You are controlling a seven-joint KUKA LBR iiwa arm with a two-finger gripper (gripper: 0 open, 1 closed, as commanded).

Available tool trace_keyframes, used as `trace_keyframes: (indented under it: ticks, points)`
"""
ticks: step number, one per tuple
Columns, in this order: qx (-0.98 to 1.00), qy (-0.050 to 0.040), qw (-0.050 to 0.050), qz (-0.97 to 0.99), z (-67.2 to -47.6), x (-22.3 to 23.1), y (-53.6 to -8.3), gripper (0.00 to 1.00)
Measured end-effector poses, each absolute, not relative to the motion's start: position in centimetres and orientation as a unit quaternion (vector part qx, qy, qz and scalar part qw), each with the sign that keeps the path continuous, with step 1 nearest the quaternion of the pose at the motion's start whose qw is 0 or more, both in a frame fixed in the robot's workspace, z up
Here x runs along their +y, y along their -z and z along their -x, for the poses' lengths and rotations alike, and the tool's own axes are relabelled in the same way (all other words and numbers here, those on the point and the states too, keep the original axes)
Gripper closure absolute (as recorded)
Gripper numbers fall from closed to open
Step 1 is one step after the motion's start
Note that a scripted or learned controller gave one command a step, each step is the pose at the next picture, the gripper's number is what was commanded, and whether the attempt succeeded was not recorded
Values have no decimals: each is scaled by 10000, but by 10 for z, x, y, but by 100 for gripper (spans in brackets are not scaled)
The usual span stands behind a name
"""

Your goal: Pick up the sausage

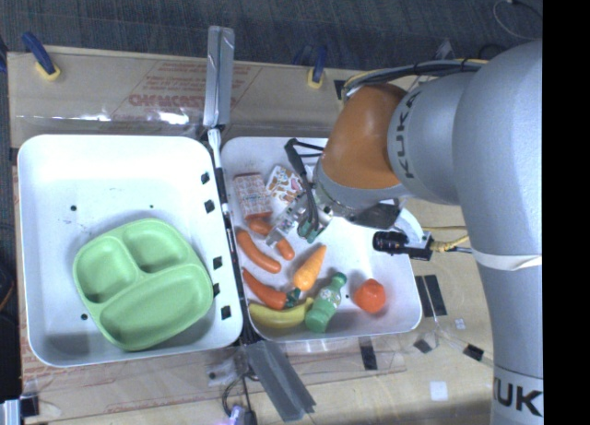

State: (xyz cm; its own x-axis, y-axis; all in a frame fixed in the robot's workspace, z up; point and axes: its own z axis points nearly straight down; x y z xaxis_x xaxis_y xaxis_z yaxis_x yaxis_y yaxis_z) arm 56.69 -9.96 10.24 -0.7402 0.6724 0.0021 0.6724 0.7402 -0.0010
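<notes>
Bench: a wood-toned bench [120, 82] is carrying two shallow white bins side by side over dark carpet.
Sausage: the sausage [258, 251] is lying in the right bin [396, 317], near its left wall, orange-red, smooth and slightly curved.
Long axis: it is running from upper left to lower right.
Direction from end effector: the end effector [300, 220] is hanging just up and right of the sausage, so the coming move is probably calling for a short shift down and left.
End effector state: whether it is released or clenched, I cannot tell.
Neighbours: a shorter sausage piece [273, 234], a carrot [309, 267], a banana [277, 315], a green bottle [324, 303] and a tomato [371, 295] are crowding close by.
Left bin: the left bin [55, 165] is holding a green divided plate [145, 283].
</notes>
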Motion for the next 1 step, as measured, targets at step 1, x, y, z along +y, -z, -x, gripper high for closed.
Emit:
trace_keyframes:
  ticks: [1]
  points:
    - [-9784,1,-11,2068,-569,-18,-233,100]
